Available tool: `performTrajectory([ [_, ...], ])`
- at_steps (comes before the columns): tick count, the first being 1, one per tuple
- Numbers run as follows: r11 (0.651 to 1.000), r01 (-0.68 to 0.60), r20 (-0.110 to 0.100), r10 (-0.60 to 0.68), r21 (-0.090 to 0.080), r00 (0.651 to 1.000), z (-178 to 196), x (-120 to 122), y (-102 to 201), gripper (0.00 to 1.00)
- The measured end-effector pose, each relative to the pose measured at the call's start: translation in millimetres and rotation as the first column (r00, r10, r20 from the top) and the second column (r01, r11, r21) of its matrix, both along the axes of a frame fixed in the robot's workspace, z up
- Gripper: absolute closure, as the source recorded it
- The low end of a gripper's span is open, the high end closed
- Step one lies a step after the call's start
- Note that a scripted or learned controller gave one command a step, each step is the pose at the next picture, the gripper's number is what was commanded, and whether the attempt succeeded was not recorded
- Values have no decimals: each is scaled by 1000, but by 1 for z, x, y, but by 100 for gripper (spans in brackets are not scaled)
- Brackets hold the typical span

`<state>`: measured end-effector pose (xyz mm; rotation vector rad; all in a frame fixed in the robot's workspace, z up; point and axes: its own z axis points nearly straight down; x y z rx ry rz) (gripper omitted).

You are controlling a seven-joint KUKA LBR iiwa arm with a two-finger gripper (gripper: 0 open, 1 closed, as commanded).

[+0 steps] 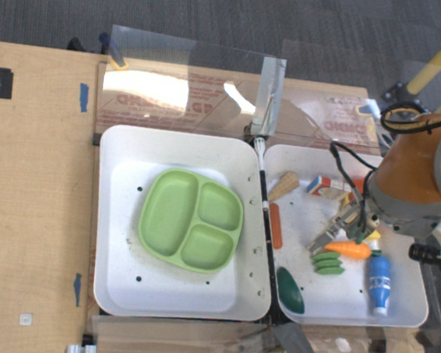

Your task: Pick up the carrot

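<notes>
The carrot (349,250) is orange with a small green top at its right end. It lies flat in the right bin (406,313), right of the middle. My gripper (340,230) hangs just above and slightly left of the carrot, reaching down from the orange-banded wrist at the right. Its metal tip touches or nearly touches the carrot's upper left side. The carrot still rests on the bin floor.
A green pea pod (327,263) lies just below the carrot, with a blue bottle (378,283) to its right. A dark green vegetable (291,291), a red sausage-like piece (276,225), a tan cone (284,185) and a red-white pack (328,188) share this bin. In the left bin (116,200) is a green divided plate (191,220).
</notes>
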<state>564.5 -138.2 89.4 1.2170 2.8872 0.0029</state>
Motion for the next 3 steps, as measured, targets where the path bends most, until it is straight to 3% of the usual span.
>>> performTrajectory([
  [1,1000,-3,8,3,-3,1000,13,3,0,100],
  [2,992,-123,1,123,-7,992,1,-78,-58,100],
  [3,996,86,1,-86,1,996,100,-49,1,100],
])
